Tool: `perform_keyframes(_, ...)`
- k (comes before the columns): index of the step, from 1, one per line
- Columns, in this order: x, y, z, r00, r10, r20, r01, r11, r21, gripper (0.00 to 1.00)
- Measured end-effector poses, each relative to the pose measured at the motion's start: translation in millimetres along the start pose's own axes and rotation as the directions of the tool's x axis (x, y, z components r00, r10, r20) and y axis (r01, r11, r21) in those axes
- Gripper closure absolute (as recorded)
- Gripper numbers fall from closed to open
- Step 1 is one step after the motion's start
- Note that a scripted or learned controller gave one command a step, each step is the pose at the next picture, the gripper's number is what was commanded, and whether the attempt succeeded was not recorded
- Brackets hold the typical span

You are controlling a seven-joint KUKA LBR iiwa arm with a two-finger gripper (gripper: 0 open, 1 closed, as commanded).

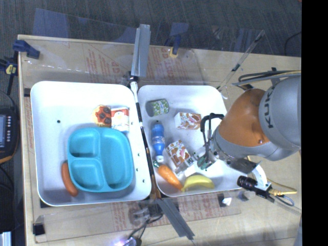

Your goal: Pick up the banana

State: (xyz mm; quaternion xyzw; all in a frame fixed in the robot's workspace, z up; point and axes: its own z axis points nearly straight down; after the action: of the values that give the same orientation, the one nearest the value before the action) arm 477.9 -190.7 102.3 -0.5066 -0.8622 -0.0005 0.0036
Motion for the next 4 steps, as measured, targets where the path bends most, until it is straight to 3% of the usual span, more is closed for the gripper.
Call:
perform_keyframes(1, -13.3, -8.4, 10.4, 1.000, -0.014, 0.003, 0.014, 1.000, -0.001, 0.00)
perform_keyframes(2, -11.2, 32.3, -35.2, 0.995, 0.103, 0.005, -0.103, 0.995, -0.002, 0.00)
perform_keyframes(3, -69.9, 166.3, -42.6, 0.988, 0.154, 0.006, -0.154, 0.988, -0.003, 0.00)
perform_keyframes(4, -55.2, 174.0, -83.2, 0.999, 0.045, 0.007, -0.045, 0.999, -0.004, 0.00)
